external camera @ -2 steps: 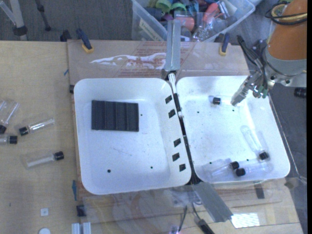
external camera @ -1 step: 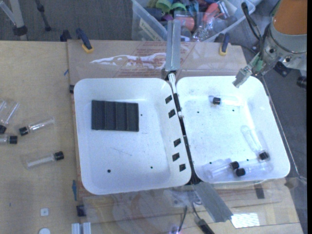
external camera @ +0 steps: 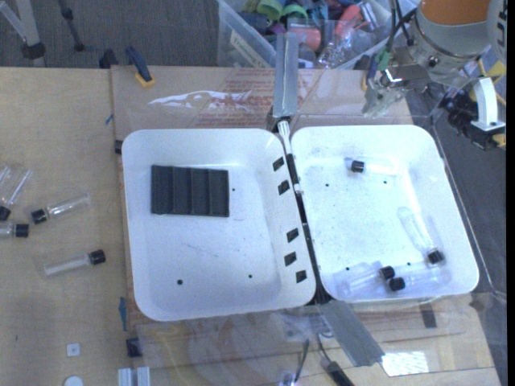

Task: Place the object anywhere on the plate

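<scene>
The gripper [external camera: 385, 83] hung above the right bin's [external camera: 460, 215] far rim, its grip state impossible to tell, presumably readying a pick, with clear vials [external camera: 414, 276] lying below it and the dark plate [external camera: 191, 190] waiting far left.

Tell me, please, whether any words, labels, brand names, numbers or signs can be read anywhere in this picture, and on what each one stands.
No text can be read.
Reddish print on the cardboard sheet behind the left bin: too blurred to read.
Small white tag at the bench's front edge: no legible marks.
The dark ridged plate and the clear vials show no lettering.
</scene>
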